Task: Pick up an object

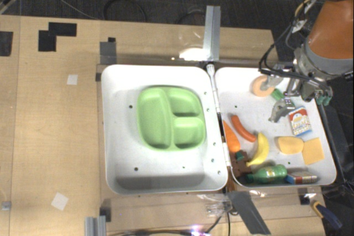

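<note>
While the gripper (281, 108) hangs over bare floor of the right bin (331, 174), fingers apparently parted and holding nothing, candidate objects lie around it: milk carton (299, 121) just beside, sausage (243, 127) farther off. Descent here risks closing on nothing.

A light green divided tray (168, 117) lies in the white left bin (119, 135). In the white right bin (330, 166): yellow banana (260, 149), orange sausage (243, 127), dark green bottle (269, 174), pale yellow cheese slice (312, 151).
</note>
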Robot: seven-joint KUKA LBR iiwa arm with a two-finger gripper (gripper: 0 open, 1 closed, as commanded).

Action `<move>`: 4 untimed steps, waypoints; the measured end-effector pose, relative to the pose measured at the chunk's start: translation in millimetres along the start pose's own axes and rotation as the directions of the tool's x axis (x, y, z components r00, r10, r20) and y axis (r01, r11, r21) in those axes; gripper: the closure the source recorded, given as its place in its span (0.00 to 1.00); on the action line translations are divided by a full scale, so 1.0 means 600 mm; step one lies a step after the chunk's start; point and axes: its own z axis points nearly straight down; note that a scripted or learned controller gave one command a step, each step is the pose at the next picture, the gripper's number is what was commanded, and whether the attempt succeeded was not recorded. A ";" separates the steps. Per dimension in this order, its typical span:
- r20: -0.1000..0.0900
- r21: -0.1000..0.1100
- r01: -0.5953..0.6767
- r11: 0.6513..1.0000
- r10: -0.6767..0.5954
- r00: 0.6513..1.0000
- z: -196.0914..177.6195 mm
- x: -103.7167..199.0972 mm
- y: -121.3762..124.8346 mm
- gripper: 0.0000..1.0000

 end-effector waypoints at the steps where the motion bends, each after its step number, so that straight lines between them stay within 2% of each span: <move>1: -0.012 -0.002 -0.037 0.999 0.037 0.999 0.229 0.024 0.020 0.00; 2: 0.006 -0.002 -0.159 0.987 0.159 0.987 0.283 0.032 -0.009 0.00; 3: 0.022 -0.002 -0.151 0.988 0.151 0.988 0.258 0.024 -0.008 1.00; 4: 0.008 -0.002 -0.082 0.997 0.082 0.997 0.117 -0.056 0.052 1.00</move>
